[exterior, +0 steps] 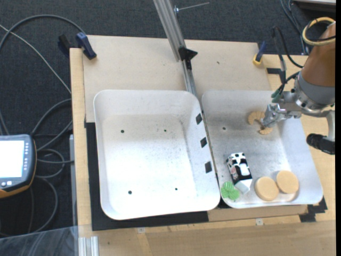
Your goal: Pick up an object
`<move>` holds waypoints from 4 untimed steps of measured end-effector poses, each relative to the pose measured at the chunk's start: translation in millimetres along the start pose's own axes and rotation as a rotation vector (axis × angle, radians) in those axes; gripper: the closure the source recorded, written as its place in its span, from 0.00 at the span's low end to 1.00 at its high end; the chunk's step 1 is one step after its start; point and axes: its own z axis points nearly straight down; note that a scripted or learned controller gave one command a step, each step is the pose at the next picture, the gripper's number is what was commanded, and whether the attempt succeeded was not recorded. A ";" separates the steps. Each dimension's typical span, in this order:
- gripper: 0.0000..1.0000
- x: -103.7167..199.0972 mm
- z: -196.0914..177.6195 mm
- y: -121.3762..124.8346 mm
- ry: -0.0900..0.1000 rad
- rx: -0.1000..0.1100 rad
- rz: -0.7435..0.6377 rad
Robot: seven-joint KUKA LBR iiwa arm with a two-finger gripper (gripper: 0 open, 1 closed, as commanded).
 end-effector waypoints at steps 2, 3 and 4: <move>1.00 -2.5 -116.2 -0.1 0.000 0.000 0.000; 1.00 51.3 -115.9 -11.2 0.005 0.010 -0.005; 1.00 104.6 -96.6 -11.0 0.006 0.011 -0.005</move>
